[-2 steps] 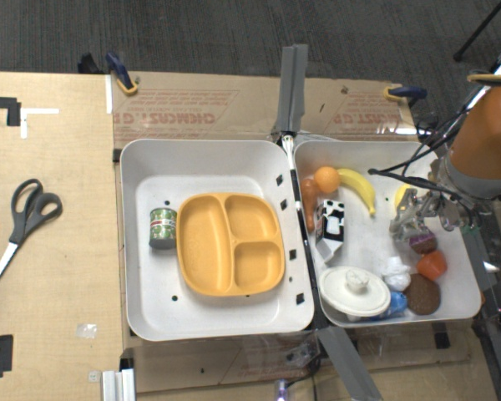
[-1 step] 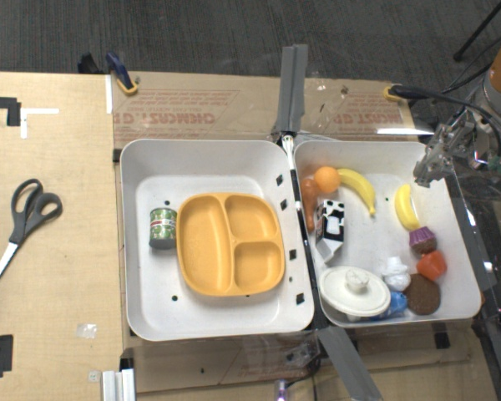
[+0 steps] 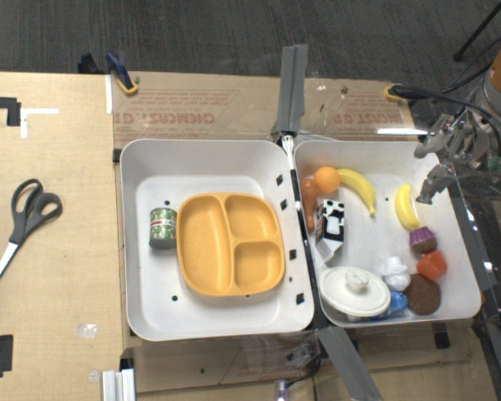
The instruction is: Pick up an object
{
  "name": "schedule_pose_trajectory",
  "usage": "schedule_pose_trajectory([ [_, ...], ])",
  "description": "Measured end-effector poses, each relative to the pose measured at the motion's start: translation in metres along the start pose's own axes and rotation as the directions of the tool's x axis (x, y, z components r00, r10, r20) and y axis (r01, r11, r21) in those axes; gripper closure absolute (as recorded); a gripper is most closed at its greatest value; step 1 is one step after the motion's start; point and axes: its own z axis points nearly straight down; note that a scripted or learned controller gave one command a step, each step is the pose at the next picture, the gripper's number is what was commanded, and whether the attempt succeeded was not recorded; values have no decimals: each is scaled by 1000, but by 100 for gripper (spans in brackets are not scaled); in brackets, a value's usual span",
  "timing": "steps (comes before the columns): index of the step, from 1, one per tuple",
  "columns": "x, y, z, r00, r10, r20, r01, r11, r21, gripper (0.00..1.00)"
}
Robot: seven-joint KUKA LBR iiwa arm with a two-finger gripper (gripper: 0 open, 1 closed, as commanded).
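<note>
The right bin [image 3: 376, 161] holds an orange [image 3: 326, 179], a long banana [image 3: 359, 189], a short yellow banana [image 3: 406, 208], a black-and-white carton [image 3: 331, 221], a purple piece [image 3: 422, 241], a red piece [image 3: 432, 264], a brown round piece [image 3: 423, 294] and a white lidded bowl [image 3: 355, 289]. My gripper [image 3: 427, 170] hangs over the bin's far right corner, just right of the short banana. It is open, with nothing between its fingers.
In the left bin [image 3: 142, 307] lie a yellow divided plate [image 3: 231, 243] and a small green can [image 3: 162, 227]. Scissors [image 3: 23, 217] rest on the bench at the left. A grey divider [image 3: 292, 86] runs between the bins at the back.
</note>
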Motion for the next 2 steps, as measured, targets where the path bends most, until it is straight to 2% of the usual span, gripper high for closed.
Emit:
schedule_pose_trajectory([
  [1,-43,39,141,966,259,-2,-259,966,1,0],
  [2,-46,44,180,903,430,0,-430,903,1,0],
])
